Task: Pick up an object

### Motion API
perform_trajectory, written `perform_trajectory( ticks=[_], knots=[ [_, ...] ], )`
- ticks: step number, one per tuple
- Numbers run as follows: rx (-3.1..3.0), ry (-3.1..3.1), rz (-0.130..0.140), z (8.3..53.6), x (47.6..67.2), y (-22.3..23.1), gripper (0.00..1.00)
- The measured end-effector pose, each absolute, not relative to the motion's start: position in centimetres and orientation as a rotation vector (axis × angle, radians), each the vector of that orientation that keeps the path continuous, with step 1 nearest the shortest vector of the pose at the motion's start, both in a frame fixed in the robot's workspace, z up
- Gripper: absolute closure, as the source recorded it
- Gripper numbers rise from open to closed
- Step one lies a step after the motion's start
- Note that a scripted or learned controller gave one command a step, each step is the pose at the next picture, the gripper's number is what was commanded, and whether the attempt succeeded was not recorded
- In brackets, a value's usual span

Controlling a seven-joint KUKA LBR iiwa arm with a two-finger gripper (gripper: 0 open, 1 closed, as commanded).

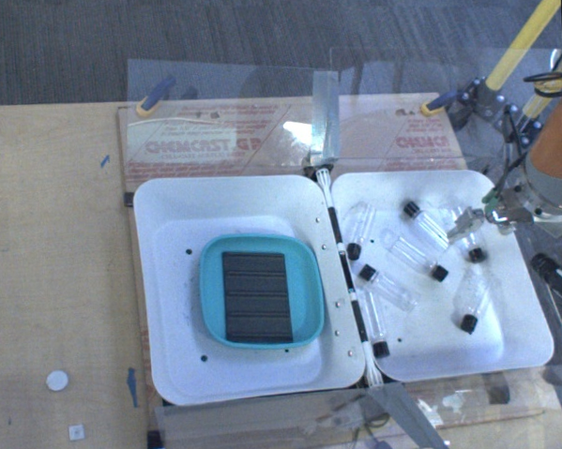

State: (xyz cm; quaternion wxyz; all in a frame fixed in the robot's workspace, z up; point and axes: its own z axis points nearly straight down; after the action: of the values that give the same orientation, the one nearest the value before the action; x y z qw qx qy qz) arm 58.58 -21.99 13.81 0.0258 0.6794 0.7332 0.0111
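Several clear vials with black caps lie scattered in the right white bin [527, 347]. One vial [425, 223] lies near the bin's middle top, another vial [416, 256] just below it, and a third vial [471, 301] towards the lower right. My gripper [492, 210] hangs over the right bin's right side, beside a vial [463, 222] at its left. The orange-banded wrist [549, 148] enters from the right edge. In the left bin [161, 272] a teal tray [307, 264] holds a dark grey ribbed block [257, 295].
More vials [358, 226] lie along the divider between the bins. A clear plastic sheet [230, 142] with red lettering and a metal bracket [325, 118] stand behind the bins. A yellow rod [525, 37] and cables sit at the upper right.
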Motion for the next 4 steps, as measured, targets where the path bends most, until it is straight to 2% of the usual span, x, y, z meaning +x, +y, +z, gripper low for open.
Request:
perform_trajectory(
  ticks=[4],
  knots=[
    [2.008,2.334,0.034,13.64,59.0,-21.82,0.0]
  ],
)
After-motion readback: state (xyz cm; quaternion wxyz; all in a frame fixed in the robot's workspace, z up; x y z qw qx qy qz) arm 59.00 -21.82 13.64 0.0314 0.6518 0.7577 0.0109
